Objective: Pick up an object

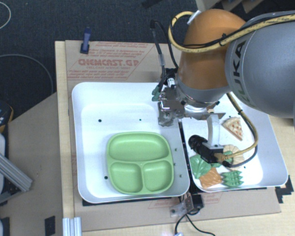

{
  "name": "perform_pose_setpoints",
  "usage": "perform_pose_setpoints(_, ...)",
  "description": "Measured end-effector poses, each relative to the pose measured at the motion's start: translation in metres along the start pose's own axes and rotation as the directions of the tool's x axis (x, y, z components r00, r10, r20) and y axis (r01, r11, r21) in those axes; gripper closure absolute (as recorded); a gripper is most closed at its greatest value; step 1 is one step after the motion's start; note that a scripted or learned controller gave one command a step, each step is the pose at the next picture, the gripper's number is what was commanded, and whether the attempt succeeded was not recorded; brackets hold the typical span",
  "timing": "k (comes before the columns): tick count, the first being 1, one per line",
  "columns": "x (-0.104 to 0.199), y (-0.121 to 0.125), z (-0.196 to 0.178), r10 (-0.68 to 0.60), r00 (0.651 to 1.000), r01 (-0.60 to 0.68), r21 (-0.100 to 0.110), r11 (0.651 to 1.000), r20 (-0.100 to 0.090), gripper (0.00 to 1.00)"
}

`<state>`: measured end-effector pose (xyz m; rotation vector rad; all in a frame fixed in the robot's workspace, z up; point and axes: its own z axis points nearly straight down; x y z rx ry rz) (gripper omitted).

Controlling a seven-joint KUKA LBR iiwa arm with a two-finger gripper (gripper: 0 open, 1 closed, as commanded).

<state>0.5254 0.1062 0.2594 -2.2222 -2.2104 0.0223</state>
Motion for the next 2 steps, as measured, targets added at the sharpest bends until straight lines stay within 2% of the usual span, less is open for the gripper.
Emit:
perform_pose_setpoints(1, 0.002, 0.001, -0.02, -0.004, 1.0, 0.004, -0.017, 1.0, -0.006, 1.0)
perform_pose_setpoints(2, 0.003, 0.001, -0.03, -0.003, 1.0, 0.003, -0.018, 1.0, -0.006, 1.0)
